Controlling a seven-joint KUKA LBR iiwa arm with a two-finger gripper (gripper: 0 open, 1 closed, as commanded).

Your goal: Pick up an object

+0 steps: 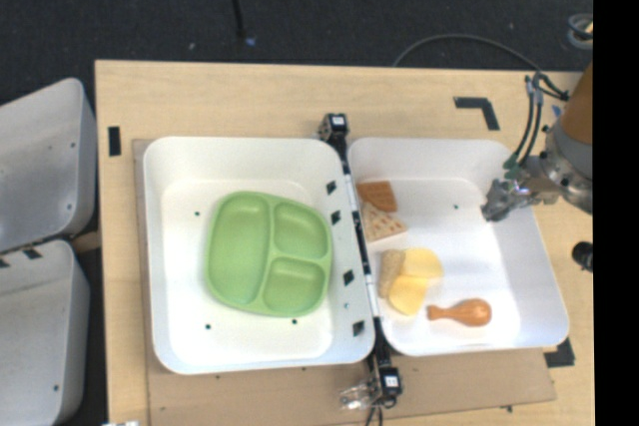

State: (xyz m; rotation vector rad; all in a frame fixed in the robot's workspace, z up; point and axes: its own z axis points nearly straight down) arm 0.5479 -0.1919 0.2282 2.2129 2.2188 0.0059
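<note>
Green plate (268, 254), three-sectioned, lies flat in the middle of the left bin (160, 334), probably as a place to set food down. Across the divider, the right bin (544, 314) holds the food in a loose cluster against its left side: a brown cracker (377, 196) on top, a pale waffle piece (384, 225) just below it, then two yellow lumps (412, 280) touching each other, and an orange drumstick (462, 313) nearest the front. The gripper (499, 202) hangs over the bin's upper right part, well apart from every item; I cannot tell how its tip is set. The drumstick, lying alone, looks the easiest pick
</note>
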